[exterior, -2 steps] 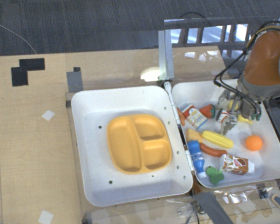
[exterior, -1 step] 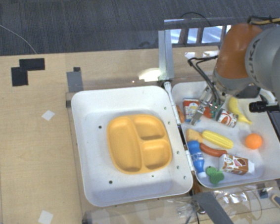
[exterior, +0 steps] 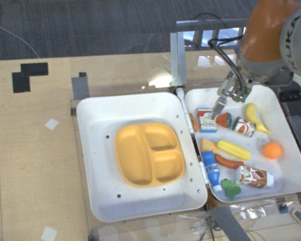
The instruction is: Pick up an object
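Observation:
My gripper point(exterior: 217, 108) hangs over the upper middle of the right bin point(exterior: 295, 153), on the grey arm with the orange band point(exterior: 266, 27). Its tip is just above a small red strawberry-like toy point(exterior: 224, 119) and close to a red, white and blue carton point(exterior: 206, 120). Around them lie a red and white can point(exterior: 244, 127), a banana point(exterior: 256, 117), a yellow corn cob point(exterior: 234, 149), a sausage point(exterior: 228, 162), an orange point(exterior: 272, 150), a blue bottle point(exterior: 211, 168), a broccoli piece point(exterior: 231, 188) and a brown and white carton point(exterior: 254, 177). Nothing visibly sits in the gripper.
The left bin point(exterior: 97, 149) holds a yellow divided plate point(exterior: 148, 154). A grey post point(exterior: 177, 58) stands behind the divider between the bins. Wooden bench surface stretches off to the left.

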